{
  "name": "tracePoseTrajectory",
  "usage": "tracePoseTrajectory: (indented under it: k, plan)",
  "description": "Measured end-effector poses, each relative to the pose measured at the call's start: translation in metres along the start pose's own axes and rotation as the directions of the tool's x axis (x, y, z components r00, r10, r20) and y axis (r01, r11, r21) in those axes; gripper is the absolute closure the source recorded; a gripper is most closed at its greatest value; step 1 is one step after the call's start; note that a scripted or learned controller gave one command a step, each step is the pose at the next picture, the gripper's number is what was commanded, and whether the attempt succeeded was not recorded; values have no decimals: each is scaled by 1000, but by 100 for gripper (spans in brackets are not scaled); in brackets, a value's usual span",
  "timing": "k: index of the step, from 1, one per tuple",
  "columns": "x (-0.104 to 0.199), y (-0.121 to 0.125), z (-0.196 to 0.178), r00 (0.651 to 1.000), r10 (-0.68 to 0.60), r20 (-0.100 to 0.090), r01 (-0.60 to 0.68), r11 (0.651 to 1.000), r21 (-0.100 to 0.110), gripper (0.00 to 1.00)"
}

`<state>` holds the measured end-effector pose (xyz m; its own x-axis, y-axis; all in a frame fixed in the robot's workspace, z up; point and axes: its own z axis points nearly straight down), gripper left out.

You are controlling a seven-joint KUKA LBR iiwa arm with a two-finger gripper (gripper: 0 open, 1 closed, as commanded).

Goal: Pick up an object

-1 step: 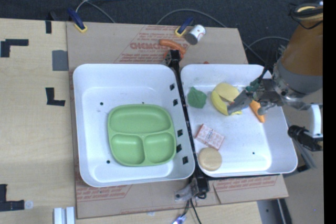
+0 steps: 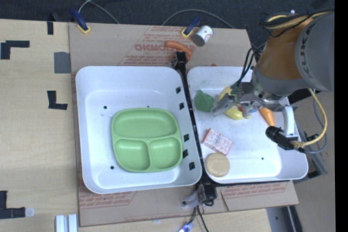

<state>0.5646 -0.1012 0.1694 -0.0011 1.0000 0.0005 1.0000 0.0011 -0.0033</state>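
Note:
My gripper [image 2: 234, 106] hangs low over the upper middle of the right bin [image 2: 283, 168], and it is open. One grey finger [image 2: 219, 107] points left toward a green object [image 2: 204, 100]. A small yellow object [image 2: 235, 113] lies on the bin floor between the fingers, not clamped. An orange carrot-like piece [image 2: 265, 115] sits just right of the gripper, partly under the wrist. A pink patterned packet [image 2: 217, 142] and a round tan disc [image 2: 217, 165] lie nearer the front of this bin.
The left bin [image 2: 89, 133] holds a green divided plate [image 2: 147, 138]. A black divider with clips [image 2: 188, 117] runs between the bins. An orange tool [image 2: 178, 46] and a white cylinder [image 2: 202, 35] lie on the cardboard behind them. The arm's cables [image 2: 283, 136] hang at the right.

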Motion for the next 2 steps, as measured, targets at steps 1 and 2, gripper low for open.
tracePoseTrajectory:
  k: [1, 2]
  plan:
    - [-33, 80, 78, 1000, -3, 0, 3, 1000, -15, 0]
    - [-33, 78, 72, 1000, -3, 0, 3, 1000, -8, 100]
